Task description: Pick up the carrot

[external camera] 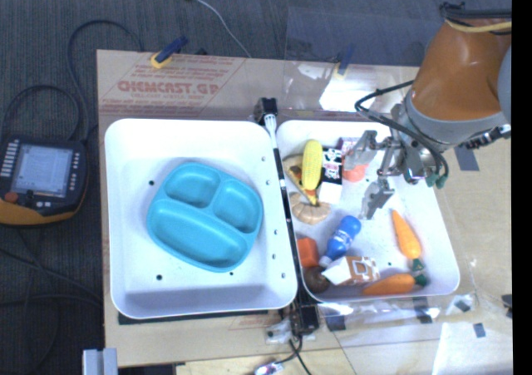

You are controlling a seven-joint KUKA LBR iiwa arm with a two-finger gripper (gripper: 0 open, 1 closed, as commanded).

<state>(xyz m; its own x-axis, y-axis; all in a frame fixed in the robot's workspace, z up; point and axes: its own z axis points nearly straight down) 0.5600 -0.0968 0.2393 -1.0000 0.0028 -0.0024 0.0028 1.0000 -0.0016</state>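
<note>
Two orange tapered carrots in right white bin (451, 261): upright carrot (406, 236) by right wall, second carrot (389, 284) along front. Approach step; two-finger gripper (381, 197) hovering just left of upright one, fingers slightly apart, holding nothing. Next: shift over carrot, descend, close

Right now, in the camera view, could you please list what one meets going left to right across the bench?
Pendant → blue tray → corn → blue bottle → gripper → carrot.
</note>
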